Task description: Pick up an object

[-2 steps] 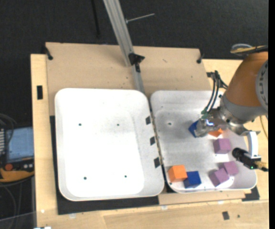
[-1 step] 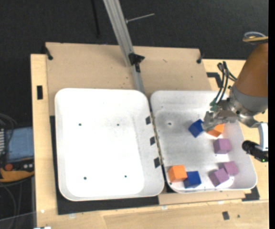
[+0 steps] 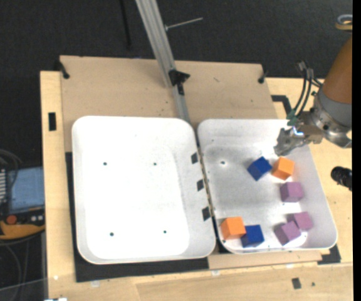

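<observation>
The right bin (image 3: 230, 143) holds several small blocks. A blue block (image 3: 259, 168) and an orange block (image 3: 284, 168) lie side by side near its upper right. Below them rests a purple block (image 3: 291, 192). Along the front edge are an orange block (image 3: 233, 227), a blue block (image 3: 252, 235) and two purple blocks (image 3: 287, 232) (image 3: 303, 221). My gripper (image 3: 285, 143) hangs over the bin's upper right, just above the blue and orange pair, with no block seen between its fingers.
The left bin (image 3: 136, 187) sits beside the right one. A slanted metal rail (image 3: 162, 49) crosses the back of the bench. A handheld control unit (image 3: 17, 199) with cables lies off the bench at the left.
</observation>
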Tool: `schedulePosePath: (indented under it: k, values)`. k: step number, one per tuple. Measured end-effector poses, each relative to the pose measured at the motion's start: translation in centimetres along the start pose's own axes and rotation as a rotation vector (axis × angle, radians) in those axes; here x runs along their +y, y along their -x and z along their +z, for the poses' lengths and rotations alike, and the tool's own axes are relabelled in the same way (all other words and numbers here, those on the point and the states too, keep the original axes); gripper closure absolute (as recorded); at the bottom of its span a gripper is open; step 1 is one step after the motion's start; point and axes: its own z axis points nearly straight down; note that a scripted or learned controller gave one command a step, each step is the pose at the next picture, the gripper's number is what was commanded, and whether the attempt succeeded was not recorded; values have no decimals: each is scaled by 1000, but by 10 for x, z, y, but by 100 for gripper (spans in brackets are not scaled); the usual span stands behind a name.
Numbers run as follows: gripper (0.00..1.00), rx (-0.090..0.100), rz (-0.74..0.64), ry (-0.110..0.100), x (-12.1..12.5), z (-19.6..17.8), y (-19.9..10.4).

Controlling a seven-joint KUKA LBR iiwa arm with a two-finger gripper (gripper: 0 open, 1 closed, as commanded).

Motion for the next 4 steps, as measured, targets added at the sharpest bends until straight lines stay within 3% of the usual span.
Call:
schedulePosePath:
  k: [2, 4]
  values:
    - [100, 3, -3, -7, -1, -7, -91]
    - [100, 2, -2, -9, 2, 10, -185]
